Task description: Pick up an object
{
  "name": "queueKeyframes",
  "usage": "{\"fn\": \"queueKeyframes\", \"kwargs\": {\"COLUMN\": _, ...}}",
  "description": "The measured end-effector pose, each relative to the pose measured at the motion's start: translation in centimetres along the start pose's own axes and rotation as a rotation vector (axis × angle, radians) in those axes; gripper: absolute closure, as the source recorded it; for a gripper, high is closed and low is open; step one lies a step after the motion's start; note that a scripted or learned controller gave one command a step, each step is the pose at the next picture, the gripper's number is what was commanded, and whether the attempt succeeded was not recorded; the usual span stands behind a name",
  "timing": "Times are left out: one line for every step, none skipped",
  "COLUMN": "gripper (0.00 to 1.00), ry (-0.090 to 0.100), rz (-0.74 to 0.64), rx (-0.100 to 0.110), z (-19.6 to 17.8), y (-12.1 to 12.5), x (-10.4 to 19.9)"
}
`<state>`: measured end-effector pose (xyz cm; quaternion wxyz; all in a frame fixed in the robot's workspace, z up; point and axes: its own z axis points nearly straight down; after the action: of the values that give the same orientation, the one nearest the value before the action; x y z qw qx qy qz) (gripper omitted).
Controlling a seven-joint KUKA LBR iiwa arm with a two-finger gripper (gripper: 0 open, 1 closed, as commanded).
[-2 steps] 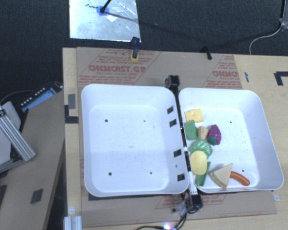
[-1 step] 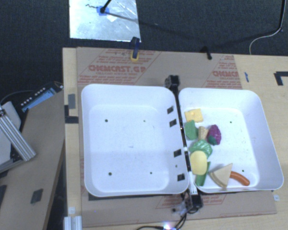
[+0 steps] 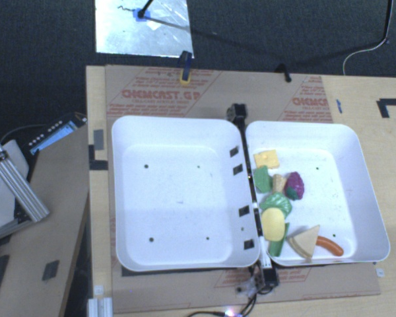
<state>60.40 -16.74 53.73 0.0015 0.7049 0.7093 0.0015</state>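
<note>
The objects crowd together in the bin on the view's right (image 3: 346,170), near its inner wall. I judge the purple toy (image 3: 294,185) the best target (it lies a little freer than the others), approached straight from above.

Illumination even and fairly bright, with a cool cast. Both white bins (image 3: 178,197) read clean, faint soft shadows under their rims. Glare noted on the reflective sheet (image 3: 143,17) at top. Overall image slightly soft and grainy; dark floor (image 3: 33,45) shows little detail.
</note>
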Motion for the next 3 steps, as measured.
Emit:
{"fn": "queueKeyframes", "kwargs": {"gripper": 1.0, "ry": -0.005, "rz": 0.005, "rx": -0.005, "z": 0.1, "y": 6.6, "x": -4.1}}
{"fn": "queueKeyframes", "kwargs": {"gripper": 1.0, "ry": -0.001, "rz": 0.001, "rx": 0.002, "z": 0.2, "y": 5.4, "x": -0.9}}
{"fn": "queueKeyframes", "kwargs": {"gripper": 1.0, "ry": -0.003, "rz": 0.007, "rx": 0.001, "z": 0.2, "y": 6.4, "x": -4.1}}
